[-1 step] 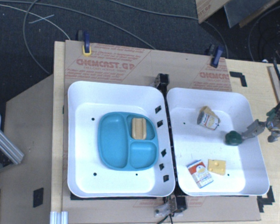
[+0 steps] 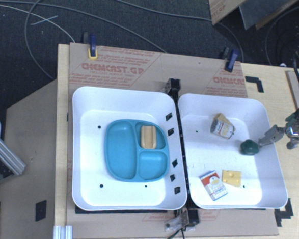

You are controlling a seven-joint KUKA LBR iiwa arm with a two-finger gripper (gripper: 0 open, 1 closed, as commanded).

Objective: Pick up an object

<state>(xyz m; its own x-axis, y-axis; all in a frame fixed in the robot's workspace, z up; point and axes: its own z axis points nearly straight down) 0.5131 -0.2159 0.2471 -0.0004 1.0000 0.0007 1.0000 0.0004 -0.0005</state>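
From the camera above the desk (image 2: 31,133), the gripper (image 2: 263,141) reaches in over the right edge of the right bin (image 2: 267,188). A dark green ball (image 2: 248,147) lies in that bin, touching or just beside the gripper's tip, on its lower-left side. Whether the fingers are apart or together I cannot tell. The tin (image 2: 222,126) lies further left of the ball, the yellow block (image 2: 231,178) below it.
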